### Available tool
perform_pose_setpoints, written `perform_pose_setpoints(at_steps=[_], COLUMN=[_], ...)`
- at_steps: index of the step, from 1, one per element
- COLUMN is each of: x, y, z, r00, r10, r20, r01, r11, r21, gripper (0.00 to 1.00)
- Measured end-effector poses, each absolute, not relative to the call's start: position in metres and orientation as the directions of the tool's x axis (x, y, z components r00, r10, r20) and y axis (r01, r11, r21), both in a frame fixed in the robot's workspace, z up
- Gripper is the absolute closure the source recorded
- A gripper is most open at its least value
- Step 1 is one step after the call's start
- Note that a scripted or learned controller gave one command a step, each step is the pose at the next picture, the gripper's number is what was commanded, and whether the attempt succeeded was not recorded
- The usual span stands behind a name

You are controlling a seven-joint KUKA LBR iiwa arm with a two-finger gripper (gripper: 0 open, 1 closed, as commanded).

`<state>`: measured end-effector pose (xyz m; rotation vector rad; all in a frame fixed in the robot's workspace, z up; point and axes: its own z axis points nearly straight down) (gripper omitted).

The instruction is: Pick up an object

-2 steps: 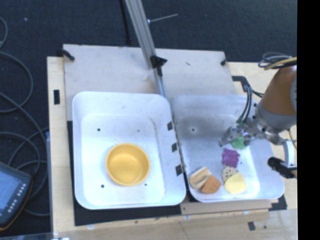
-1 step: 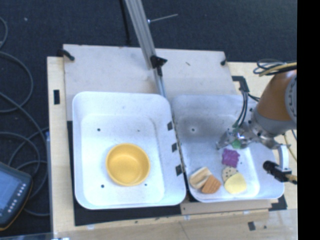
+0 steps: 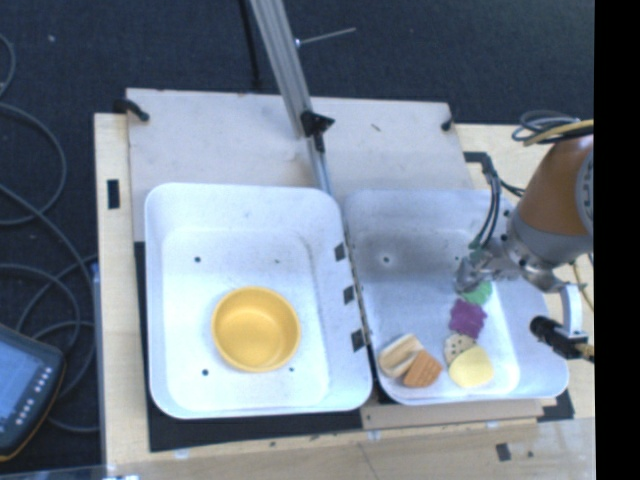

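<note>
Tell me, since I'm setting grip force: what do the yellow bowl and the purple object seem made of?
The yellow bowl looks like smooth moulded plastic: uniform colour and a soft sheen along its rim. The purple object has a matte, lumpy surface, probably soft plastic or foam play food, though the view is too coarse to be sure.

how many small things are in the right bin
6 that I can see: a green piece under the gripper, a purple one below it, then a tan block, orange piece, spotted piece and yellow lump along the near edge. The arm may hide more.
</note>
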<state>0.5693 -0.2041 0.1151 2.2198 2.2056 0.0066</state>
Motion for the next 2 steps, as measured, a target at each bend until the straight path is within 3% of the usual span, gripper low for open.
perform_pose_setpoints(at_steps=[2], x=[0.591], y=[-0.207], z=[0.225], r00=[-0.005], r10=[1.000], r20=[-0.002], r01=[1.000], r11=[0.005], r21=[0.008], gripper=[1.00])
